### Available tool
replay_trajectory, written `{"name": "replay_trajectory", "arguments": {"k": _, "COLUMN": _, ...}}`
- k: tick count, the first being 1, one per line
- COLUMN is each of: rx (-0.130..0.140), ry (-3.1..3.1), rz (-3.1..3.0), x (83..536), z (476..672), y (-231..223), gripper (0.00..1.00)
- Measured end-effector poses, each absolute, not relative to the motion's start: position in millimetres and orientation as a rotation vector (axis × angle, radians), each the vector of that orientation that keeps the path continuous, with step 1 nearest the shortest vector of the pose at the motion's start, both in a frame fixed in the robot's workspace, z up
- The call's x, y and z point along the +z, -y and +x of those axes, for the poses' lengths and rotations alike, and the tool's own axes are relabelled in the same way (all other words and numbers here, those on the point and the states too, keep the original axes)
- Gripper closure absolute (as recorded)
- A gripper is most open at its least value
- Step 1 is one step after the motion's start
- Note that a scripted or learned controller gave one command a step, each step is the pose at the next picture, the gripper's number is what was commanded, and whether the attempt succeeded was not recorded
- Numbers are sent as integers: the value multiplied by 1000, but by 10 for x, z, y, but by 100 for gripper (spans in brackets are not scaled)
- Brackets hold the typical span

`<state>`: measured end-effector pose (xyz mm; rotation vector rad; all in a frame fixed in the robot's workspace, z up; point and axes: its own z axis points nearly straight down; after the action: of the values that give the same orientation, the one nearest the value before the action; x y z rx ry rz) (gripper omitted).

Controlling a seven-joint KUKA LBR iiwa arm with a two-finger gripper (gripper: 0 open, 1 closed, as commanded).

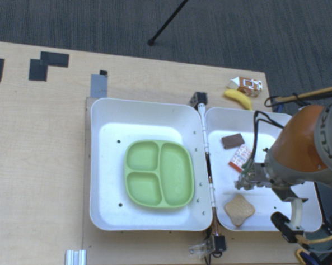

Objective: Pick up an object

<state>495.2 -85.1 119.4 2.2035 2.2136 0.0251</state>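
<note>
bins: two white, side by side on counter [36,149]
left bin [102,209]: one green three-compartment plate [159,174]
right bin [221,142]: three objects; one brown block [233,141] at far side, one red-and-white packet [240,157] just nearer, one tan bread-like piece [238,210] at near edge
hand [246,179]: low over right bin, between packet and tan piece; open or closed, can't tell
counter beyond bins: one banana [237,98], one small carton [246,84]
</note>
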Motion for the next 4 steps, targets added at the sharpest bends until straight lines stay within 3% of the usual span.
{"name": "replay_trajectory", "arguments": {"k": 1, "rx": 25, "ry": -2214, "rz": 2204, "x": 1193, "z": 4951, "y": 851, "gripper": 0}}
{"name": "replay_trajectory", "arguments": {"k": 2, "rx": 6, "ry": -2219, "rz": 2218, "x": 865, "z": 4885, "y": 852, "gripper": 0}}
{"name": "replay_trajectory", "arguments": {"k": 3, "rx": 13, "ry": -2218, "rz": 2213, "x": 980, "z": 4909, "y": 849, "gripper": 100}}
{"name": "replay_trajectory", "arguments": {"k": 4, "rx": 13, "ry": -2218, "rz": 2213, "x": 980, "z": 4908, "y": 849, "gripper": 0}}
